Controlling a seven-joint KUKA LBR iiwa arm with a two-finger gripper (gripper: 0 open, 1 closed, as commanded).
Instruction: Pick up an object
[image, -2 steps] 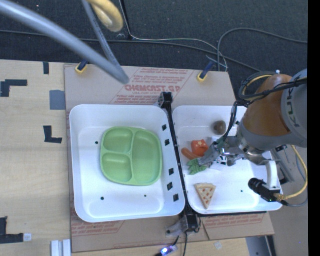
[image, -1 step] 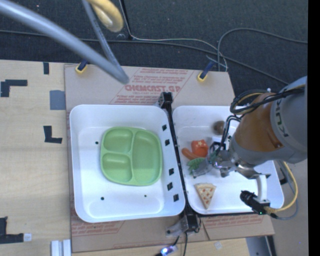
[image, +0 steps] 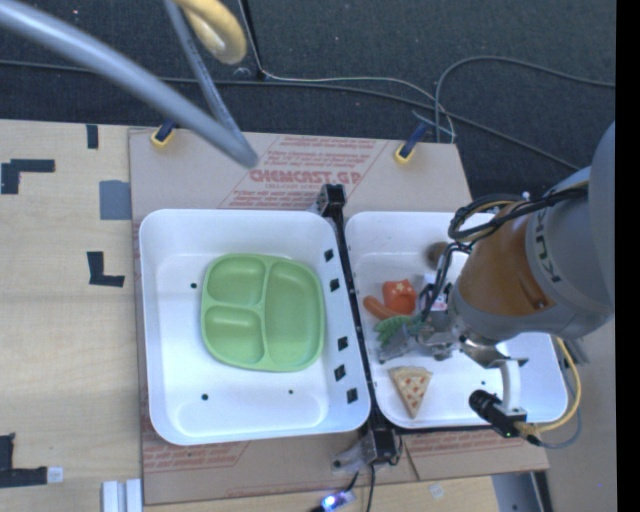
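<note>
The big grey robot arm with its orange band (image: 505, 270) sat closest to the camera, filling the right side of the frame. It reached down into the right shallow white bin (image: 548, 385). Its end effector (image: 432, 335) was low in the middle of that bin, dark and hard to make out. I could not tell how it stood or if it held a thing.

Small toy foods lay in the right bin. A red toy piece (image: 399, 294) sat near the left of the bin, with a small orange carrot-like piece (image: 377, 306) just beside it. A green leafy toy piece (image: 392, 326) lay just below them, right next to the end effector. A tan pizza slice toy with red dots (image: 410, 388) lay lower in the bin, apart from the others.

The left shallow white bin (image: 165, 300) held a light green plastic plate with three sections (image: 264, 311), lying flat in the middle.

Both bins sat on a brown cardboard sheet with red writing (image: 300, 170) on the wooden tabletop (image: 60, 320).
</note>
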